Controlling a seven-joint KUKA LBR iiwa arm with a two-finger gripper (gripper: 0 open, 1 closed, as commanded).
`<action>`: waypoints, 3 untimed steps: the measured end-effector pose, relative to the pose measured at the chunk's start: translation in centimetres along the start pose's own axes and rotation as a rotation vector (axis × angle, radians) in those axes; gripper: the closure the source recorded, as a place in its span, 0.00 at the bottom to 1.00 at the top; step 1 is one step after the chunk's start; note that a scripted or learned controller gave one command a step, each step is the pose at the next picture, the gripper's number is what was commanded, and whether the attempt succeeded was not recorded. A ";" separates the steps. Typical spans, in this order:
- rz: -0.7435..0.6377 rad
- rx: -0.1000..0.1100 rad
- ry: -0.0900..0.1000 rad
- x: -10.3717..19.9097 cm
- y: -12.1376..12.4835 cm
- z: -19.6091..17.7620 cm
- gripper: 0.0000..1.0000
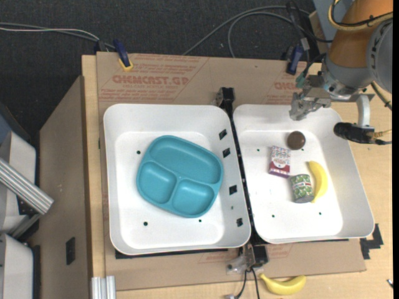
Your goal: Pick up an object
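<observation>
Cardboard bench (156, 73) carries two white bins. Nearest in the right bin (349, 217): a green can (302, 187) touching a banana (320, 179), then a pink packet (280, 161), then a brown ball (295, 140); bare floor lies toward its near edge. Farther back, the gripper (304, 106) hangs over the far rim, grasping nothing, fingers slightly parted.

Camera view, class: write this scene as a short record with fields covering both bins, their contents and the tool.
left bin: holds a blue divided plate
right bin: brown ball, small pink packet, green can, banana
can and banana: side by side, touching
tool: over the right bin's far edge, above the ball, holding nothing
outside bins: second banana at the bench's near edge
</observation>
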State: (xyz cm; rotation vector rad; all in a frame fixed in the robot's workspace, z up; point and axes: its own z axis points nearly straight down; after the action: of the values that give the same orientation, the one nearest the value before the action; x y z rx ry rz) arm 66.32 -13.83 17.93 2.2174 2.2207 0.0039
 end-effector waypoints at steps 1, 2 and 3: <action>0.001 -0.003 -0.001 -0.6 -0.3 -6.3 1.00; 0.000 -0.003 -0.001 -0.5 -0.1 -11.7 1.00; -0.003 0.007 0.002 3.5 -2.6 -11.4 1.00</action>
State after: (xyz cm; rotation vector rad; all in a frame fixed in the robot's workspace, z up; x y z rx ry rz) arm 63.69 -10.30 29.28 2.2193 2.2285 -0.0014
